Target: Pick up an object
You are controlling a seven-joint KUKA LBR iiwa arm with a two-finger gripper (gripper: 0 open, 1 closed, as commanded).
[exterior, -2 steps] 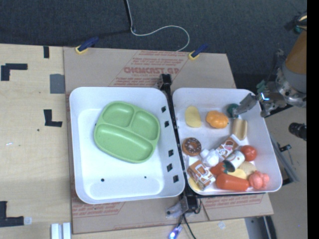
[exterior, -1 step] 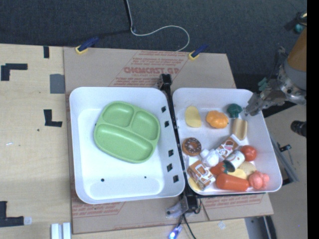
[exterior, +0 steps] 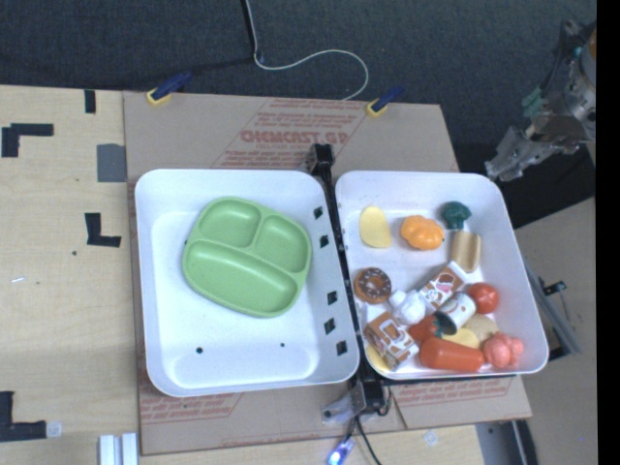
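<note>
while the grey two-finger gripper (exterior: pixel 509 163) hangs beyond the right white bin (exterior: pixel 511 223), its grip state cannot be told; a round orange toy fruit (exterior: pixel 421 232) lies inside.

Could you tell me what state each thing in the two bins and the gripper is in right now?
green divided plate: upright, in the left bin, nothing on it.
right bin: holds toy food, piled at its near end.
yellow piece: lying apart.
orange piece: lying apart.
doughnut: lying flat.
gripper: outside the bins, beyond the right bin's far right corner.
</note>
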